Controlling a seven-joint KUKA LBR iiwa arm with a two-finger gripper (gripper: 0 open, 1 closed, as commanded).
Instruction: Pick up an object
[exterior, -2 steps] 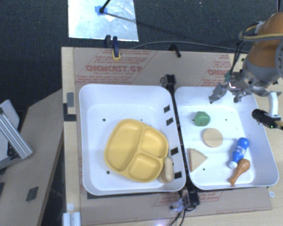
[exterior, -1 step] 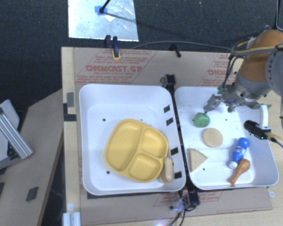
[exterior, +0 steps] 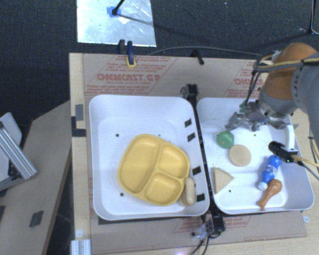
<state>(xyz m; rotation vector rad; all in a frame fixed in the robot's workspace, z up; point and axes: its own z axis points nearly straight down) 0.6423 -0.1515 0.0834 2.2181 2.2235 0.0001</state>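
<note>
End effector [exterior: 248, 120] over right bin's [exterior: 307, 202] far edge; finger state cannot be told. Green object [exterior: 225, 139] just below-left; round disc [exterior: 240, 155] below, apart.

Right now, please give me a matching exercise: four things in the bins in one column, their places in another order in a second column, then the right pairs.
Things:
1. yellow tray
2. green ball
3. blue bottle
4. triangle slice

Places:
A. right bin, by the divider, near the front
B. left bin
C. right bin, beside the round disc, on its far-left side
D. right bin, just above the drumstick

Pairs: 1-B, 2-C, 3-D, 4-A
</note>
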